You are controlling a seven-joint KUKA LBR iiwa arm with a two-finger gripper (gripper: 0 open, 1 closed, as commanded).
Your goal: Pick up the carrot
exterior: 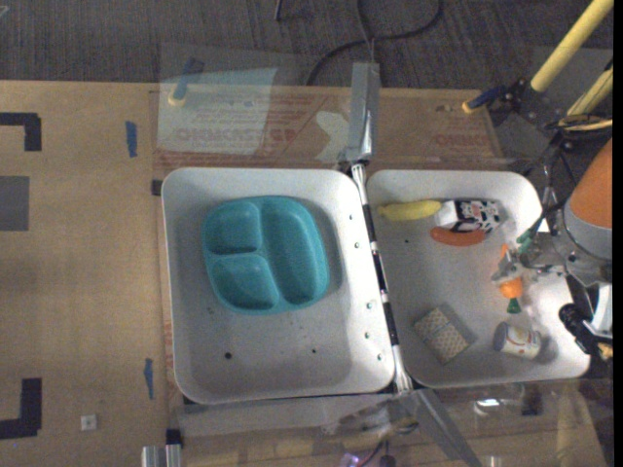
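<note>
Orange carrot [511, 286] lies in the right bin [467, 353] beneath the gripper [531, 261], grip unclear.

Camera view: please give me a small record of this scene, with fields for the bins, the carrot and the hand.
left bin: holds a teal divided plate
right bin: holds a banana, a cow-print carton, an orange-red item, a patterned block, a small white cup
carrot: near the right bin's right edge, green tip toward the front
hand: at the carrot's upper end; grip unclear
</note>
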